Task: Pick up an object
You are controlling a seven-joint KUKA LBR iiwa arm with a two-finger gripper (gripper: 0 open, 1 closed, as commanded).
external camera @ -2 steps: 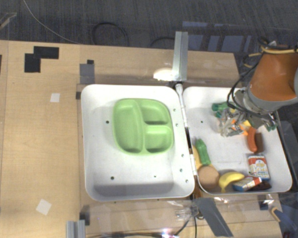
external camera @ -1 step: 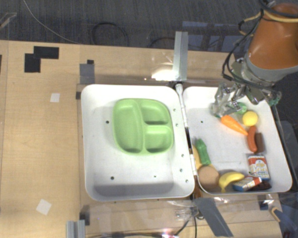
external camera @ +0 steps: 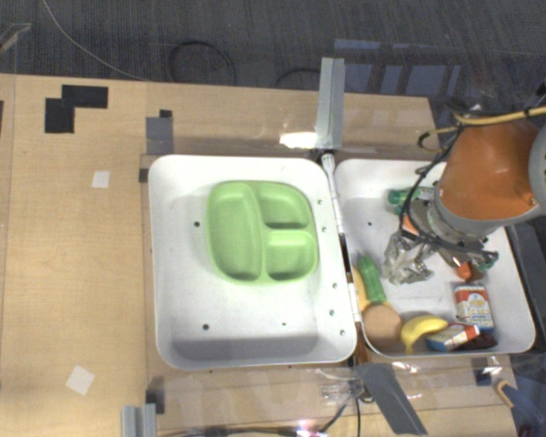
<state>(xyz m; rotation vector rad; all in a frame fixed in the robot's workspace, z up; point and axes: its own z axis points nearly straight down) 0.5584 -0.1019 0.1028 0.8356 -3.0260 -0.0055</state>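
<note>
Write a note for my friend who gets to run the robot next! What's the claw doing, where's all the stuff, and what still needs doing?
Gripper: low inside the right bin, over bare floor near the middle. Nothing visible between its fingers; open or shut is hard to tell.
Things: green stick by the bin's left wall; brown round thing and banana at the front edge; small carton and red marker front right. Green divided tray lies in the left bin.
Done: arm is down in the bin.
Left: grasp one object and lift it.
</note>
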